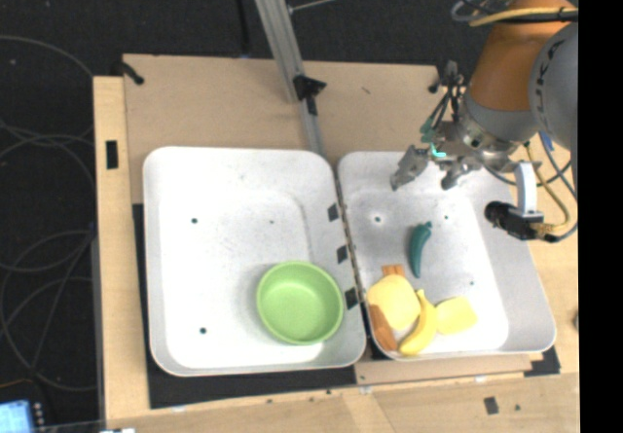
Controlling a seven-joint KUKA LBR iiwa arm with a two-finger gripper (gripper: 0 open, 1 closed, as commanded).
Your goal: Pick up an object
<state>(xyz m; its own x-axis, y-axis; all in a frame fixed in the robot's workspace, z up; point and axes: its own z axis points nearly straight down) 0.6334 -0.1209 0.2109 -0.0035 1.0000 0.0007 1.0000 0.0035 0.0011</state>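
Note:
My gripper (427, 174) hangs over the back of the right bin (506, 270), its two fingers spread apart and open, with nothing between them. A dark green curved piece (419, 247) lies in the middle of that bin, in front of the gripper. At the bin's front sit a yellow rounded toy (392, 299), a yellow banana (421, 329), a pale yellow block (456, 315) and an orange piece (382, 327) partly under the yellow ones. A green bowl (299, 301) stands in the left bin (195, 227) near its front right corner.
A slanted metal pole (277, 27) rises behind the bins, its foot near the divider between them. The arm's orange band (506, 56) and cables sit above the right bin's back right corner. The back of the left bin holds nothing but speckles.

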